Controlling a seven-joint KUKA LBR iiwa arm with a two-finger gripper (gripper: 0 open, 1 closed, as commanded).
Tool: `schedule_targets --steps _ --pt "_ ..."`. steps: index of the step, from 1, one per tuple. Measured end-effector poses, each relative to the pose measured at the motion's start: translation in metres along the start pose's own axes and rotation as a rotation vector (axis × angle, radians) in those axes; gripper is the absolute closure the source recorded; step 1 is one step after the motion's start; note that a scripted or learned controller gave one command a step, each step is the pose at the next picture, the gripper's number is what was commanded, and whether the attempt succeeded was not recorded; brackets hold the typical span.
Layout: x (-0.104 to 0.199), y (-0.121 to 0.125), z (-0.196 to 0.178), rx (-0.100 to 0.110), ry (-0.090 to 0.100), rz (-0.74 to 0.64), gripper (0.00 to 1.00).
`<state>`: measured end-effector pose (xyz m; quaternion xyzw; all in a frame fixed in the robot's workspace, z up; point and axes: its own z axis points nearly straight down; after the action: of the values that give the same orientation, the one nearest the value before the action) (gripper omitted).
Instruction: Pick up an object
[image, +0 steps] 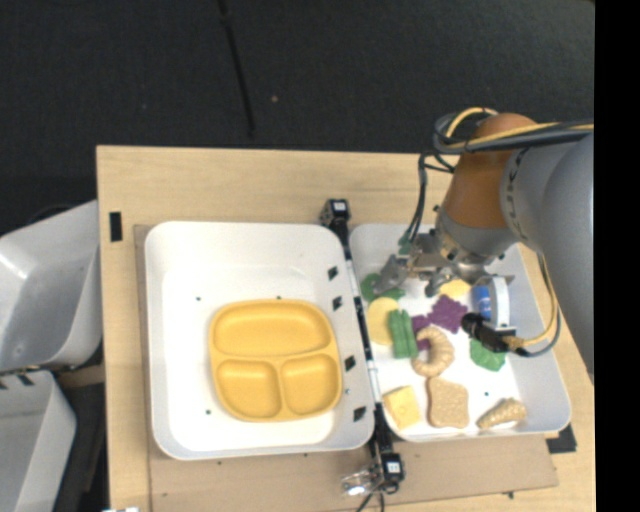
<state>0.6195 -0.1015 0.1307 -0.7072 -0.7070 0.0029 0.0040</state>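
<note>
Objects for picking — small toy food pieces — lie heaped in the right white bin (545, 395) on the wooden worktop (250, 185). From the camera view I count roughly nine: a purple cluster (441, 317), a green ridged block (402, 333), a pale yellow lump (380, 320), a tan ring-shaped pastry (435, 352), a yellow cheese wedge (403, 406), a brown toast slice (448, 404), a beige cone (502, 413), a green leafy piece (488, 355) and a blue-white canister (487, 300). One yellow divided plate (274, 357) sits in the left white bin (170, 300), probably as a drop place. The claw (415, 268) hangs over the right bin's far edge, likely descending to grasp — whether clenched or released I cannot tell.
</note>
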Motion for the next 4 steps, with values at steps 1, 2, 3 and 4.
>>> schedule_targets --steps 1,2,3,4 --pt "0.084 0.023 -0.075 -0.020 0.001 -0.010 0.00" --pt "0.151 -0.022 -0.070 -0.007 -0.001 -0.007 0.00" --pt "0.263 -0.043 -0.161 -0.020 0.006 -0.015 0.00" --pt "0.296 -0.125 -0.255 -0.018 0.005 -0.009 0.00"
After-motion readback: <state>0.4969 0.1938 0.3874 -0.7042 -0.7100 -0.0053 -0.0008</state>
